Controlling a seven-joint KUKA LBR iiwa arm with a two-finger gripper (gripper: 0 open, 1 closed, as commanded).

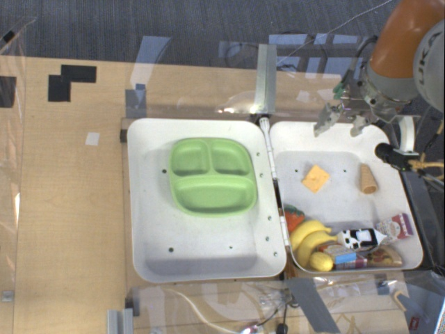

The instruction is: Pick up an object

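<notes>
My gripper hangs open above the far edge of the right bin, with nothing between its two fingers. Below it, in that bin, lie a yellow cheese wedge and a tan ice-cream cone. Along the bin's near side sit a bunch of bananas, an orange-red carrot-like piece, a black-and-white toy cow, a small red-and-white packet and some flat packets.
The left bin holds a green divided plate. A metal divider rail runs between the bins. A black-and-yellow fixture juts in at the right bin's right rim. Wooden bench surface spreads to the left.
</notes>
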